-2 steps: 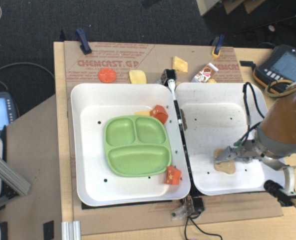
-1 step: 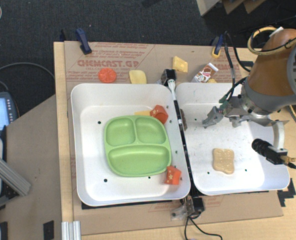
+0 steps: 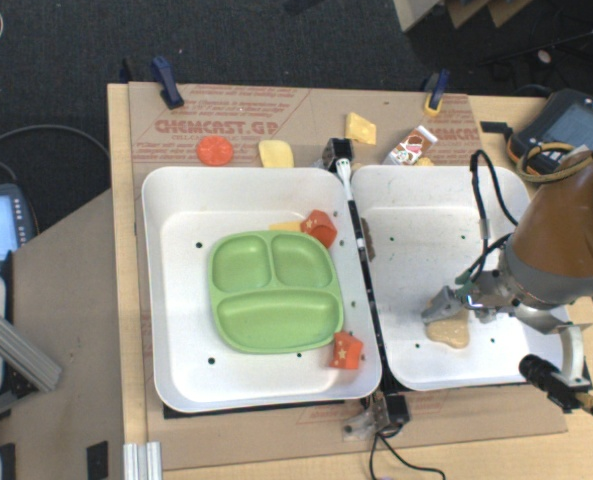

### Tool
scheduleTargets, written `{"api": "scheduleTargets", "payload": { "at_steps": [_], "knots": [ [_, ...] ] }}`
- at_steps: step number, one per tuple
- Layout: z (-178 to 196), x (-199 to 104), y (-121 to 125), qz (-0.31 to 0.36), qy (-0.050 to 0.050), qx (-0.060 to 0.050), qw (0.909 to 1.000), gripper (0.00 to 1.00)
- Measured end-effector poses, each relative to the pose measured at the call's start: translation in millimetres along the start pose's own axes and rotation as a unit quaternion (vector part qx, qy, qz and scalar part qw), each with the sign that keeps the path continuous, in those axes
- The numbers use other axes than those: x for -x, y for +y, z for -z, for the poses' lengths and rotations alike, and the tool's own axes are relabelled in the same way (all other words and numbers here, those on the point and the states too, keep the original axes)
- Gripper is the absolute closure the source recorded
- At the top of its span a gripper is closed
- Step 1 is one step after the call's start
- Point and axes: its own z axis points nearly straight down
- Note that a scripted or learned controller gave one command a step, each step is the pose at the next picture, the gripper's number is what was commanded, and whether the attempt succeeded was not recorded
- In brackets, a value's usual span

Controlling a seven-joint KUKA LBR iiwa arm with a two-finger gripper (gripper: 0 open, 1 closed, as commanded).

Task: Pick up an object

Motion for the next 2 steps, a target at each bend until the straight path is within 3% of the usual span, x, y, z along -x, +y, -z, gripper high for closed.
{"api": "scheduleTargets", "payload": {
  "at_steps": [1, 2],
  "knots": [
    [-42, -25, 29, 0.003, -0.002, 0.005, 1.0000, 0.00],
    [36, 41, 88, 0.002, -0.005, 0.012, 0.9999, 0.00]
  ]
}}
